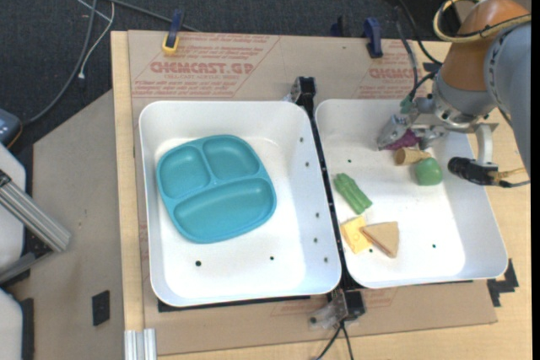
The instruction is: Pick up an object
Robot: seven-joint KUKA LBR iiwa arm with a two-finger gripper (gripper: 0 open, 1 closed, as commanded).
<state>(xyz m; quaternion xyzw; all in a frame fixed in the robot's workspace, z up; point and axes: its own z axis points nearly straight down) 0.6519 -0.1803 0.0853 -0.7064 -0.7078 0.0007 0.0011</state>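
At the near edge of the bench (253, 325), two shallow white bins are seen side by side on a cardboard sheet. Near the front of the right bin (481, 257), close to its left wall, a yellow wedge (353, 233) lies touching a tan slice (384, 237) that resembles bread. Just behind these, a green pickle-like piece (352, 192) is laid at a slant beside the same wall. Further back and toward the bin's middle, a round green object (428, 171) rests on the white floor, and just behind it a small brown, cork-like piece (407, 154) is found. The gripper (408, 136) is held low over the far part of the right bin, directly above that brown piece, with something purple seen at its tip; whether its jaws are spread or closed cannot be told, and nothing can be confirmed as held. In the left bin (160, 118), a teal divided plate (217, 187) is set toward the left and middle. At the far edge of the bench, two blue clamps (175, 28) are fixed.
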